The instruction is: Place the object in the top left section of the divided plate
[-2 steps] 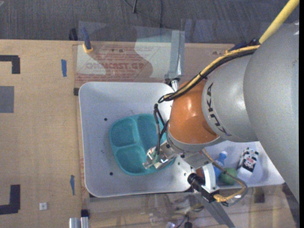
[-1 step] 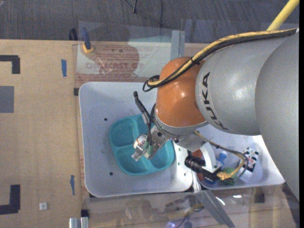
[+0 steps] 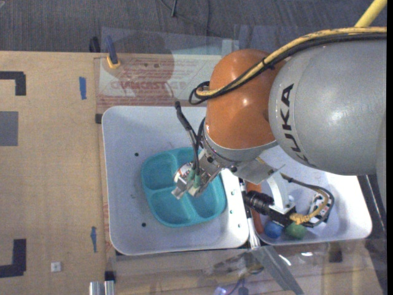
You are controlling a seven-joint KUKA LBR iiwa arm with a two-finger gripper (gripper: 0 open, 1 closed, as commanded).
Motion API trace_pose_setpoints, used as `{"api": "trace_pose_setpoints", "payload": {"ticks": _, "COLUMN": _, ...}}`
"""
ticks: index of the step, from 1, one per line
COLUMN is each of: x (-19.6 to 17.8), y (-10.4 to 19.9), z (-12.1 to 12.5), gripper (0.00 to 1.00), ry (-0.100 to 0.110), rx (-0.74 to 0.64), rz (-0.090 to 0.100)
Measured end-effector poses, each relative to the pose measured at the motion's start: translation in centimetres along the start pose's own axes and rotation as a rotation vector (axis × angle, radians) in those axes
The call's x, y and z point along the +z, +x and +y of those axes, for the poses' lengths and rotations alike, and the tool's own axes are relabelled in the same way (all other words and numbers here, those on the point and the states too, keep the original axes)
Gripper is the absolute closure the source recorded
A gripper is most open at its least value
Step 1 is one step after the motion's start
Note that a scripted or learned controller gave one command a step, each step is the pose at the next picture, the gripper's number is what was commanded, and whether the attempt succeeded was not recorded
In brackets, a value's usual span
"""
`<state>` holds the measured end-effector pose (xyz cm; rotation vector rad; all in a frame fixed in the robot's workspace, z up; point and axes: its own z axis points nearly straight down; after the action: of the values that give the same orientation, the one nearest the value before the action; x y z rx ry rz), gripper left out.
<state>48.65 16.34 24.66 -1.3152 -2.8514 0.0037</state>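
The end effector (image 3: 189, 186) hangs over the middle of the teal plastic divided plate (image 3: 161, 195), above its dividers; I cannot tell how it is set. A small silvery object with a red mark (image 3: 182, 176) shows against its 11 o'clock side, above the plate's centre, and I cannot tell whether it is gripped. The plate lies in the shallow white left bin (image 3: 123, 165) on the table (image 3: 49, 165). At 3 o'clock, in the white right bin (image 3: 356, 220), lie a blue ball (image 3: 274, 230) and a green ball (image 3: 296, 232), near each other. The grey arm with its orange band (image 3: 239, 103) fills 1 o'clock.
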Motion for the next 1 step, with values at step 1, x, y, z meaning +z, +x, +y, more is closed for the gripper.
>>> {"api": "trace_pose_setpoints", "payload": {"ticks": 1, "x": 1.74, "y": 1.02, "z": -0.2, "gripper": 1.0, "ry": 0.001, "rx": -0.142, "rz": 0.002}}
